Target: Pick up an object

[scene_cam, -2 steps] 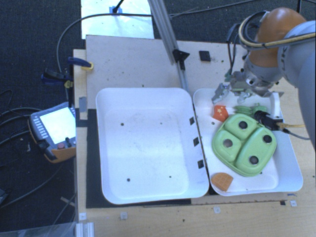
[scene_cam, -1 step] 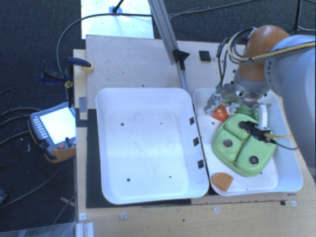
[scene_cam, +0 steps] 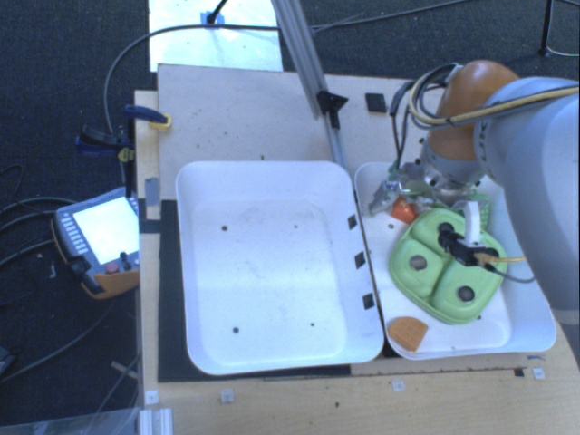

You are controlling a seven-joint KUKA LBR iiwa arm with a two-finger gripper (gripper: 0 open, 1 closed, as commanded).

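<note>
Bench bins (scene_cam: pixel 272 270) carry no readable writing.

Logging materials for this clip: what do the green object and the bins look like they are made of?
The green object looks like soft matte foam or rubber: rounded lobes, dull surface, dark dimples. The bins look like thin moulded white plastic, smooth with a faint sheen and rolled rims. Neither can be confirmed from the look alone.
</note>
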